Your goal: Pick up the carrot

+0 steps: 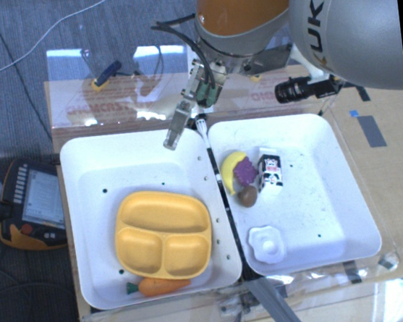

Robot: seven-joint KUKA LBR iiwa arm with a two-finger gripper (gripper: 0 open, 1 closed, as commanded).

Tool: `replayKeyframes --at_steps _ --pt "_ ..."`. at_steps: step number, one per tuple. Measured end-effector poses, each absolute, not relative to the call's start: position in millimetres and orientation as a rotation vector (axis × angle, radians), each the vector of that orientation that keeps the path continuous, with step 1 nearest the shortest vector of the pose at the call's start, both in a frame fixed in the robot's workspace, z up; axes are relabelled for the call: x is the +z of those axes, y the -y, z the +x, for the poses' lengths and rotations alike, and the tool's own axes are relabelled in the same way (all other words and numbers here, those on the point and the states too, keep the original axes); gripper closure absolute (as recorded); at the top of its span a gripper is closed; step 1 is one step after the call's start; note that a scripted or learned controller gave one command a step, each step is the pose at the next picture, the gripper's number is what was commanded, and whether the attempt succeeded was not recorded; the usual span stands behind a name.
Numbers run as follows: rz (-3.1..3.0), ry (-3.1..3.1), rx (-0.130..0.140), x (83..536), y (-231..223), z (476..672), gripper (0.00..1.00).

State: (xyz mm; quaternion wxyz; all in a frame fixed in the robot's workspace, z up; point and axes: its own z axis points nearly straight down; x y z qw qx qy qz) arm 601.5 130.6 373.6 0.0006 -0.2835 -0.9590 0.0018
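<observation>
Carrot (162, 286) lying flat at the near edge of the left bin (86, 171), tucked just beside the front rim of the yellow divided tray (164, 234) — touching it or nearly so, hard to tell which. Green stub pointing left, orange body running right along the bin's front wall.

Gripper (173, 137) hanging over the far rim of the left bin, close to the divider between the bins, well apart from the carrot. Nothing between its fingers; whether open or closed, impossible to tell from this angle.

In the right bin (335, 177): a yellow and purple toy (237, 170), a small black-and-white carton (270, 171), a brown lump (247, 197) and a white cup-like piece (266, 243). None in the way.

Probably a toy carrot — light, stiff, smooth-skinned, likely to roll or slip sideways if pinched off-centre. Best hold judged to be across the thick middle of the orange body, fingers straddling it crosswise. Tight spot, though: tray on one side, bin wall on the other, little room for a finger either way.
</observation>
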Motion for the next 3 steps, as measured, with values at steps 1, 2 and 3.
replayKeyframes --at_steps 1,2,3 --pt "-0.94 2.997 0.001 431.6 -178.7 635.5 0.0" --pt "-0.6 3.085 0.005 431.3 -134.6 663.6 0.0" --pt "-0.759 3.047 0.002 430.0 -104.9 623.5 0.0"
